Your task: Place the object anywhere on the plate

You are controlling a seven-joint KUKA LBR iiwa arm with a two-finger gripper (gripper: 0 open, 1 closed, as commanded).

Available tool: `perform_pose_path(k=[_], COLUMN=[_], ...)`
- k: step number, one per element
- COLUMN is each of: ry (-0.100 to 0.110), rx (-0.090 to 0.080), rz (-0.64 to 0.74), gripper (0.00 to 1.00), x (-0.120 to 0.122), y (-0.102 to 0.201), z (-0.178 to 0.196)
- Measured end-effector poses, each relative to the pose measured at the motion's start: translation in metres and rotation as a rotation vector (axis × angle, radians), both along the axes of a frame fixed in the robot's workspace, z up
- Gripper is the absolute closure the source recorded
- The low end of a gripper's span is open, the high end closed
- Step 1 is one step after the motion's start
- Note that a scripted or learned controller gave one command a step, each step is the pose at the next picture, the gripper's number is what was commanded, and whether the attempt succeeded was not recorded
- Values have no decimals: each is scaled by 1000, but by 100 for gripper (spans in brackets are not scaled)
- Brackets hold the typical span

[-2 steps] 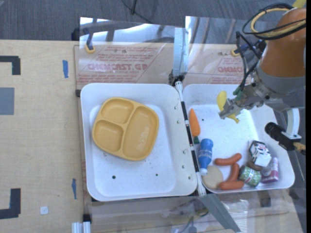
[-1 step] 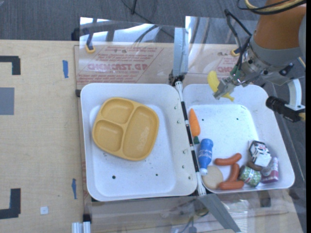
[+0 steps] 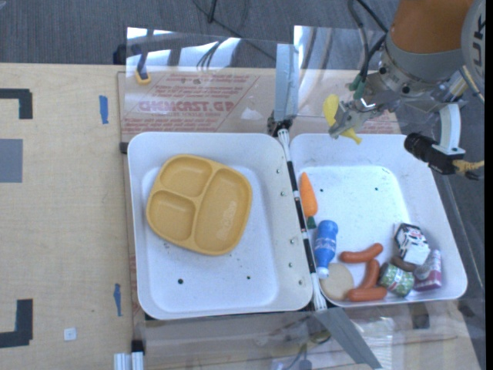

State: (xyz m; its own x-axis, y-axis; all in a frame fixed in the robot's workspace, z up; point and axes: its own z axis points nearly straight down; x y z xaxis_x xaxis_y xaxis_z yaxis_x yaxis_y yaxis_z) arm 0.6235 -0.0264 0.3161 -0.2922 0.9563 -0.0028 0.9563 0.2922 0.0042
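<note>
Yellow banana (image 3: 337, 116) sits clamped in the pincer (image 3: 344, 120) above the right bin's (image 3: 431, 199) far rim; no label is legible.

Robotics lab: taped bench (image 3: 62, 206), bins (image 3: 223, 299).

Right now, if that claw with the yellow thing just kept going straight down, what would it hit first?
Probably the bare white floor of the right bin near its far rim. The gripper holds a yellow object, likely a banana, between its fingers. The carrot lies off to the side. Height is hard to judge.
</note>
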Motion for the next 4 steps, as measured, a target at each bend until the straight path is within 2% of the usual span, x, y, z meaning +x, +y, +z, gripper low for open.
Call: perform_pose_path(k=[1, 2, 3, 4], ry=[6, 6, 7, 7], rx=[1, 2, 2, 2], rz=[-253, -72, -60, -58], gripper=[100, 100, 100, 100], x=[-33, -10, -17, -37], y=[29, 85, 155, 176], z=[23, -132, -144, -188])
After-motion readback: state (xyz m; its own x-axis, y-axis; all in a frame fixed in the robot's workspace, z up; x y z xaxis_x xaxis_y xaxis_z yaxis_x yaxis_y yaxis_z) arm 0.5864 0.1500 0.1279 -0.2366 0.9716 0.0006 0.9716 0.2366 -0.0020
